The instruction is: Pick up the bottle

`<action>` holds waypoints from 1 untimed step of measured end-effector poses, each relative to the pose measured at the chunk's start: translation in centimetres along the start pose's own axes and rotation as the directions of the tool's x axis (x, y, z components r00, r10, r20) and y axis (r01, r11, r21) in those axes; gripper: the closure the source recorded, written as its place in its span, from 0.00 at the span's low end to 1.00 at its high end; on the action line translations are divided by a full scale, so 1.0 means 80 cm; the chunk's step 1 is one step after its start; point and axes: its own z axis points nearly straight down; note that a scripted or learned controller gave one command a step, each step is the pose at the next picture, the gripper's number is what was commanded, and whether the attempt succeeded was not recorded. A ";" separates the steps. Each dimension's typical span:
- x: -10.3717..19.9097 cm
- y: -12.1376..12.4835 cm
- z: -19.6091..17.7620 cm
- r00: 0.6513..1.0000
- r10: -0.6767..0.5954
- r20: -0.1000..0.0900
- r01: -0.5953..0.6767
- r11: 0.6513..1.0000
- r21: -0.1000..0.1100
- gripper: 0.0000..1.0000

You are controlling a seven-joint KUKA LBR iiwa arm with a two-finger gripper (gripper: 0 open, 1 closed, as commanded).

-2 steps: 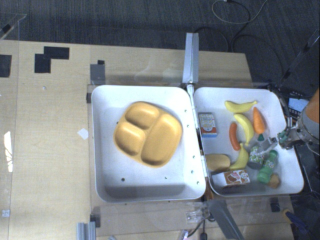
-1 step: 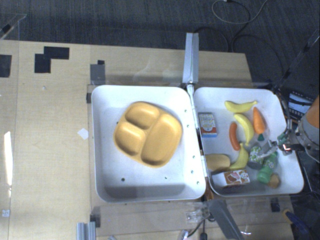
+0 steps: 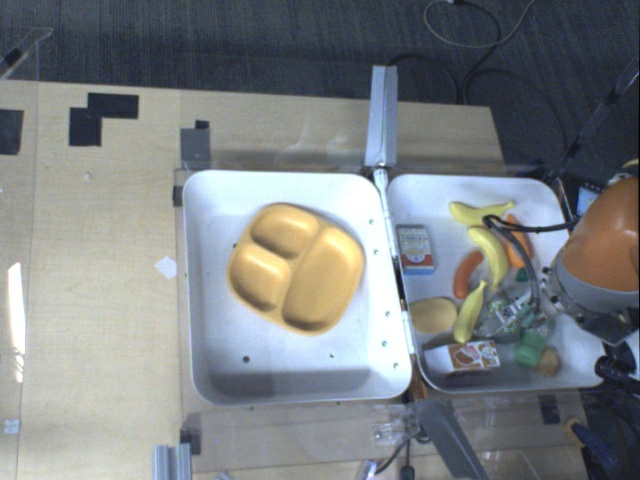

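Note:
The bottle (image 3: 529, 349) looks like a small green-capped item lying near the front right of the right bin (image 3: 440, 193); its body is partly hidden under the gripper. My gripper (image 3: 513, 310) reaches in from the right, low over the bin, just above and left of the bottle's green end. The arm's orange band (image 3: 606, 234) sits over the bin's right edge. The view does not show whether the bottle is between the gripper's jaws.
The right bin also holds yellow bananas (image 3: 489, 249), a red item (image 3: 467, 272), a small carton (image 3: 415, 248), a tan round item (image 3: 434, 315) and a red-white box (image 3: 474, 356). In the left bin (image 3: 215, 368) lies a yellow three-part tray (image 3: 297, 267).

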 end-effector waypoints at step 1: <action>-0.021 0.034 0.001 0.997 0.078 -0.002 -0.078 0.997 0.001 0.00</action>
